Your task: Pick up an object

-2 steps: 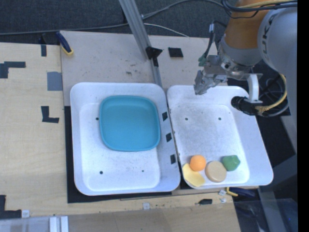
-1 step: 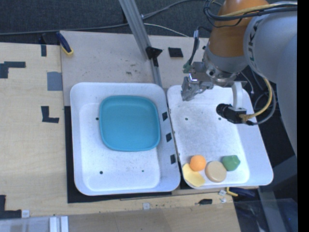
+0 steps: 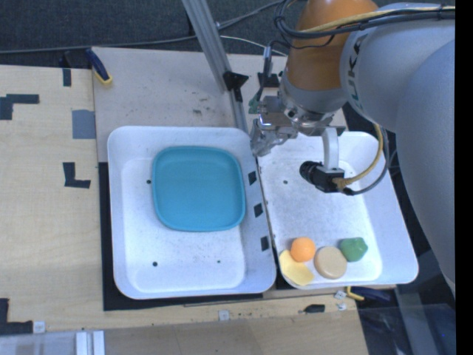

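Hovering over the right bin's (image 3: 384, 272) far edge, gripper (image 3: 267, 135) half-hidden beneath the wrist, finger spread impossible to tell, yellow object (image 3: 294, 274) partly covered by orange ball (image 3: 301, 249).

No writing, label, brand, number or sign could be read anywhere: not on the bench (image 3: 44, 198), the bins or the arm.

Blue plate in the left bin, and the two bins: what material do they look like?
Blue plate: likely moulded plastic, smooth with a satin finish; uniform turquoise, rounded corners, raised rim, soft sheen. Left bin and right bin: probably thin white formed plastic, matte and speckled, with rounded rolled edges. Could be coated metal; the look alone doesn't settle it.
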`<move>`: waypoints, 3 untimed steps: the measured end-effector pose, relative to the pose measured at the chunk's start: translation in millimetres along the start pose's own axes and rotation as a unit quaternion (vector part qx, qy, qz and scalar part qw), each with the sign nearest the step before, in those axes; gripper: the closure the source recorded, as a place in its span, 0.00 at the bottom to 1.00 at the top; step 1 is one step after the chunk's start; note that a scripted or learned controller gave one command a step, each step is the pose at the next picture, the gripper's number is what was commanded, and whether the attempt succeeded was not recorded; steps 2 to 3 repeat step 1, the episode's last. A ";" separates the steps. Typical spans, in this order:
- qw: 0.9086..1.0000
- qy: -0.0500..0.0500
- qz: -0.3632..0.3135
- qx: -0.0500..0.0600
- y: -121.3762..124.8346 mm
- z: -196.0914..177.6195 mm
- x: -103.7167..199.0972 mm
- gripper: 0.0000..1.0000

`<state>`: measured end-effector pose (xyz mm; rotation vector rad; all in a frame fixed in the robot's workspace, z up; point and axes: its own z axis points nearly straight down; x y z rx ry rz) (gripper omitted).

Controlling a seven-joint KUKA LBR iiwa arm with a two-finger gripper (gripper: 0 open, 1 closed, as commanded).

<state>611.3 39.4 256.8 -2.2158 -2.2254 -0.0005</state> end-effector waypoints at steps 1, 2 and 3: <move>1.000 0.000 0.000 0.000 -20.7 13.1 54.5 1.00; 1.000 0.000 0.000 0.000 -20.7 13.1 54.5 1.00; 1.000 0.000 0.000 0.000 -20.7 13.1 54.5 1.00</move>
